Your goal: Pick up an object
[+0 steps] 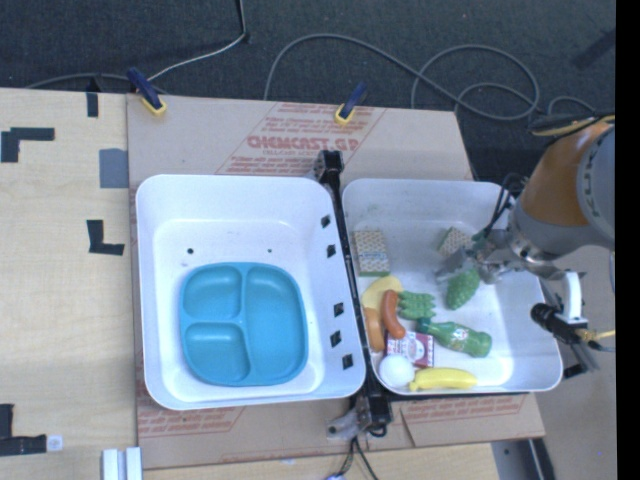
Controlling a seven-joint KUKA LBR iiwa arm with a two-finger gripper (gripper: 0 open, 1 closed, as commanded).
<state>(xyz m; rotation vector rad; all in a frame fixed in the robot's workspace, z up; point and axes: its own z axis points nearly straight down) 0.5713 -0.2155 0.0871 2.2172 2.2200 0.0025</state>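
My gripper (463, 264) reaches in from the right and sits low over the right bin (520, 363), in its upper right part. Just below it, close or touching, lies a bumpy green object (462, 289). A tan cracker-like piece (455, 238) lies just above it. Nothing visibly sits in the gripper. Further left in the same bin are a beige waffle block (371, 251), a yellow piece (381, 289), an orange sausage (391, 314), a leafy green toy (416, 303), a green bottle (458, 338), a red-and-white carton (410, 349), a white egg (396, 370) and a banana (444, 378).
The left bin (165, 218) holds a blue divided plate (243, 324). A black divider (340, 268) runs between the bins. The arm's orange band (560, 183) and grey wrist hang over the right bin's right rim. Cables lie on the dark floor behind the bench.
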